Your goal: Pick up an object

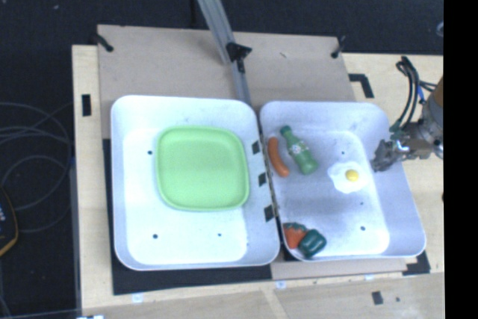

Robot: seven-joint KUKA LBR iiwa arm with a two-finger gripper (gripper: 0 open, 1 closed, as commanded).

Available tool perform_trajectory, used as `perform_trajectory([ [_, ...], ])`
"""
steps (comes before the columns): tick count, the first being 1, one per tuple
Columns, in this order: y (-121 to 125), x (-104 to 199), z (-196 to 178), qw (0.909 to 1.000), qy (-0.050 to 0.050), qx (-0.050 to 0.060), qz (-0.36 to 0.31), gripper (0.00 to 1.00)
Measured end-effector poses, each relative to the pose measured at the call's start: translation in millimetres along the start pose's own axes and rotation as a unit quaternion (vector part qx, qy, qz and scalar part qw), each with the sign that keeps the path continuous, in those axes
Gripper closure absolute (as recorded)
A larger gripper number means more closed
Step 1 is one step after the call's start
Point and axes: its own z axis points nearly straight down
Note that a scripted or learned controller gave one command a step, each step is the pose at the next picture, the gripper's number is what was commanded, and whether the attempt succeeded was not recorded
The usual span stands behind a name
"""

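Nearest the camera, a small green and orange toy (305,239) lies in the right white bin's (399,224) front corner. Farther back, the green toy bottle (297,150) lies with its long axis slanting, cap toward the rear-left, beside an orange sausage (278,158). My pincer (390,153) hangs at the right rim; whether it's open, I cannot tell.

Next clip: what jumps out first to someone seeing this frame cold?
The big green plate in the left bin. In the right bin, a fried egg lies near the gripper at the right rim, and a green bottle beside a sausage.
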Motion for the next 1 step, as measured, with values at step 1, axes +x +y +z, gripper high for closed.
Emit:
perform_trajectory([
  [1, 0.9, -0.6, -34.9, 1.0000, 0.000, 0.001, 0.000, 1.00],
])
